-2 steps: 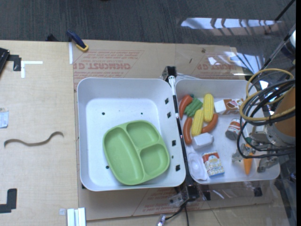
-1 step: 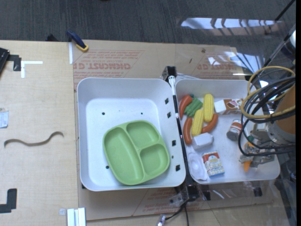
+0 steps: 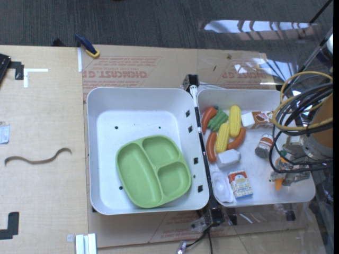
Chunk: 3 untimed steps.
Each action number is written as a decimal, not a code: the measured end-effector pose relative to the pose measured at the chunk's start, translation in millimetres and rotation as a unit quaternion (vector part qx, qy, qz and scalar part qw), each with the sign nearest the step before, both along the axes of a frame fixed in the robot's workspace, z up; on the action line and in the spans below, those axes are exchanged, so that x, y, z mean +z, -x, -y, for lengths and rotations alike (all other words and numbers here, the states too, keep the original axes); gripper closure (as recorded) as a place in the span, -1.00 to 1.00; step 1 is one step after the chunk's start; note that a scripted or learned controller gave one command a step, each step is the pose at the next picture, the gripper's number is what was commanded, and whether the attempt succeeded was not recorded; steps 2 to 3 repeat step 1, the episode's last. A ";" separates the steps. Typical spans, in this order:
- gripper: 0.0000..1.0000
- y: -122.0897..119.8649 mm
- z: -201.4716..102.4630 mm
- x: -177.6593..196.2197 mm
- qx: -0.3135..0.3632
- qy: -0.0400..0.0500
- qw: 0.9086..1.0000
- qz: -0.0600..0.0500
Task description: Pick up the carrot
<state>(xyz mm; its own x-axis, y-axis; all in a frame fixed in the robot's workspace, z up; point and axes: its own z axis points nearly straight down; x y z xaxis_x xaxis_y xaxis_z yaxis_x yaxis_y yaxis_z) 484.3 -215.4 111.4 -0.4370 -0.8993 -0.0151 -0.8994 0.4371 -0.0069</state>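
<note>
1. Tool [image 3: 290, 169] sits at the right edge of the right bin [image 3: 296, 197], under the arm's wrist and a bundle of cables [image 3: 296, 107]. Whether it is wide or narrow cannot be told; nothing is seen in its grasp.

2. Carrot [image 3: 208, 116]: judged to be the orange piece with a green top at the far left of the right bin, against the wall shared with the left bin [image 3: 106, 194]. It is well apart from the tool, across the whole bin.

3. Risk, crowding: the carrot touches a green piece and lies just beside two corn cobs [image 3: 229, 125] and two more orange-red pieces. A grasp may take a neighbour along or push the carrot away.

4. Risk, mistaken item: the orange-red pieces beside the carrot have like colour and shape; the wrong one may be picked.

5. Risk, wall: the carrot lies close under the bin wall, so one finger may strike the rim instead of dropping beside it.

6. Risk, path: a can [image 3: 263, 146], a white block [image 3: 228, 157] and a small carton [image 3: 241, 184] lie between tool and carrot; a low pass may knock them.

7. Writing: red mirrored print on the cardboard [image 3: 124, 70] beyond the left bin, not surely legible. Carton and can labels too small to read.
</note>
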 end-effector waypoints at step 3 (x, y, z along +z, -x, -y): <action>1.00 -2.3 -1.6 9.4 -0.002 -0.001 1.000 0.002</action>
